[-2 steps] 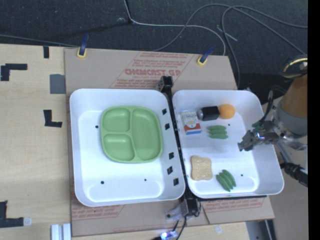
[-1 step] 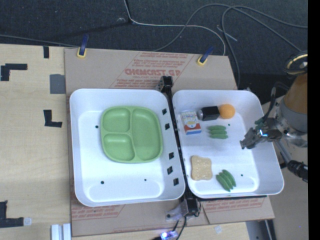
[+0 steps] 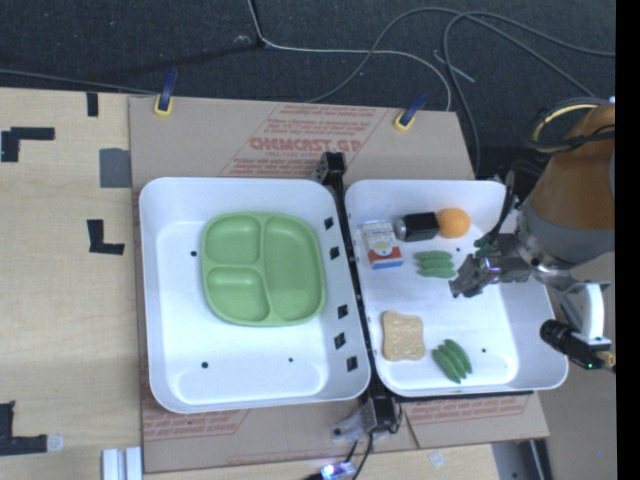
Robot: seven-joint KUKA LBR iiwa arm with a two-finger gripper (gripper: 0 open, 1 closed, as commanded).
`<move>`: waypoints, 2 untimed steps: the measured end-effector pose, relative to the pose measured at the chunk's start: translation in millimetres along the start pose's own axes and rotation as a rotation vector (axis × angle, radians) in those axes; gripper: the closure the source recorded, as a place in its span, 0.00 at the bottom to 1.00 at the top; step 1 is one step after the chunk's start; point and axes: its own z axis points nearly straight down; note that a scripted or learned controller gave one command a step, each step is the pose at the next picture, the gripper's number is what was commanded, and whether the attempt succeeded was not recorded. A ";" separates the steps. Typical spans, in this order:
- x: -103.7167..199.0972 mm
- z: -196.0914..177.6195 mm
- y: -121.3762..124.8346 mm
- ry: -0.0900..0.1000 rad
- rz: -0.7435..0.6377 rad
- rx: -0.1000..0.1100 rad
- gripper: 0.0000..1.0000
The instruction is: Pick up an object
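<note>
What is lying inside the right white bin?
Inside the right bin: a small carton, dark cylinder, orange, two pea pods, toast. The pincer covers some floor.

Two white bins, arm over the right one

The gripper (image 3: 468, 283) hovers in the right bin (image 3: 520, 368) beside a green pod (image 3: 434, 263); a green divided plate (image 3: 265, 269) lies in the left bin (image 3: 170, 358).

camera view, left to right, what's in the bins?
green divided plate → small carton → toast slice → orange ball → gripper
</note>
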 end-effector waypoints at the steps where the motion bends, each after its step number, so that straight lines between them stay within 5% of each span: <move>1: 56.1 -11.0 15.4 0.001 -0.003 -0.001 1.00; 2: 96.8 -9.6 31.1 -0.001 0.000 0.000 1.00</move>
